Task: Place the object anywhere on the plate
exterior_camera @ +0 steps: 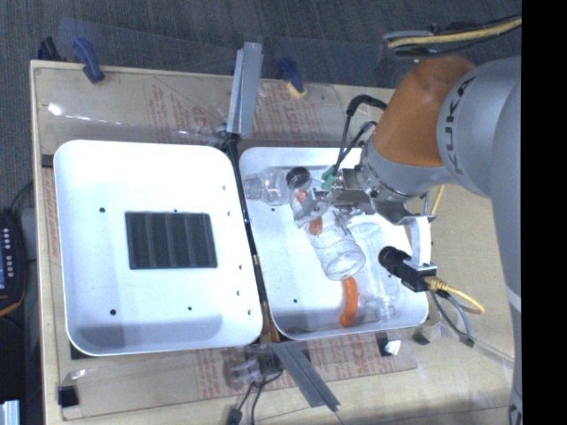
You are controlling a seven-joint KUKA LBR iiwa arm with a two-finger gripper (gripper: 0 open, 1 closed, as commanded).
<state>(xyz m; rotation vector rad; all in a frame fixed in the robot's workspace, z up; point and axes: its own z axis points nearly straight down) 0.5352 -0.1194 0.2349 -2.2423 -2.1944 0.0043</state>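
A dark ribbed rectangular plate [171, 240] lies flat in the middle of the left bin [89, 326]. In the right bin [283, 312], my gripper [326, 200] hangs low over a cluster of clear plastic items. A clear cup or bottle [337, 252] lies just below the gripper. A second clear bottle with a dark cap [273, 187] lies to the gripper's left. An orange carrot-shaped piece [350, 301] rests near the bin's front wall. Small orange bits [315, 227] show beside the gripper. Whether anything is held is hidden by the wrist.
The arm's grey and orange wrist [416, 131] covers the right bin's far right corner. A black fitting with a yellow cable [403, 269] sits at that bin's right wall. A metal divider [241, 87] and blue clamps [89, 60] stand along the bench's back.
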